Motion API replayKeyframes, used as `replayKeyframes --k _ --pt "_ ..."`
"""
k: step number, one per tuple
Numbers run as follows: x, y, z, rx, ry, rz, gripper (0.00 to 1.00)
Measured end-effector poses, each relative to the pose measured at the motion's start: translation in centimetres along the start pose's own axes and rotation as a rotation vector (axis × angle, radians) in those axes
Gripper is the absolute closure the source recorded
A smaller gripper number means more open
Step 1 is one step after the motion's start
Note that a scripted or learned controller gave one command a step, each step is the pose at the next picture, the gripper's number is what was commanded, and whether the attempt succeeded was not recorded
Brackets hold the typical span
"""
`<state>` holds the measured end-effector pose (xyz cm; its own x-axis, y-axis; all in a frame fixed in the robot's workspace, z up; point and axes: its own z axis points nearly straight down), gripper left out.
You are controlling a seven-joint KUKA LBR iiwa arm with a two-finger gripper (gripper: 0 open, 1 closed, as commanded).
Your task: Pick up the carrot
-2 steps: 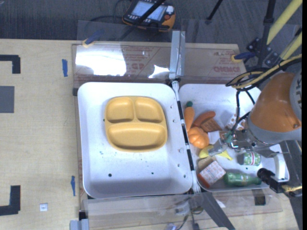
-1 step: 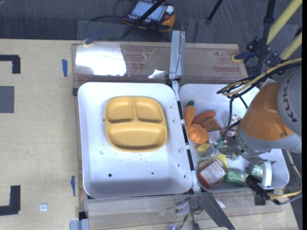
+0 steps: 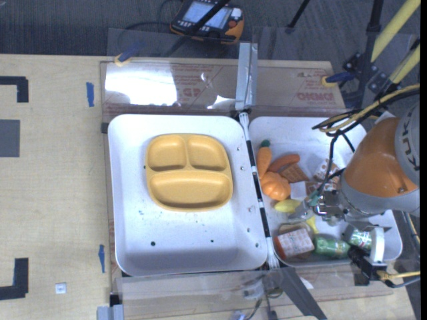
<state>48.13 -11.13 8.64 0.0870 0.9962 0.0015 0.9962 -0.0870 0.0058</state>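
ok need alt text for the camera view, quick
A grey and orange robot arm reaches from the right, its gripper low over the right bin, where a carrot lies by the divider among other toy food. The left bin holds a yellow divided plate.

Left bin (image 3: 127, 199): white, shallow, holding a yellow divided plate (image 3: 189, 171) with three compartments.
Right bin (image 3: 293, 131): white, just beside the left bin, holding mixed toy food.
Orange round fruit (image 3: 276, 186): near the right bin's left wall.
Yellow piece (image 3: 288, 206): just below the fruit.
Green item (image 3: 331, 247): near the front wall.
Worktop (image 3: 50, 179): pale wood, blue tape marks.
Handheld controller (image 3: 207, 19): beyond the bins.
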Motion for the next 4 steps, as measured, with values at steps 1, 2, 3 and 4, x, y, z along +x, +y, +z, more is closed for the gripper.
replayKeyframes --k 1,2,3,4 --pt "1.7 4.9 0.0 0.001 -0.002 -0.145 0.00" --pt "6.1 7.3 -9.7 0.007 -0.002 -0.098 0.00" --pt "0.9 4.7 0.1 0.006 0.000 0.191 0.00" --pt "-3.7 0.2 0.0 0.005 -0.001 -0.044 0.00"
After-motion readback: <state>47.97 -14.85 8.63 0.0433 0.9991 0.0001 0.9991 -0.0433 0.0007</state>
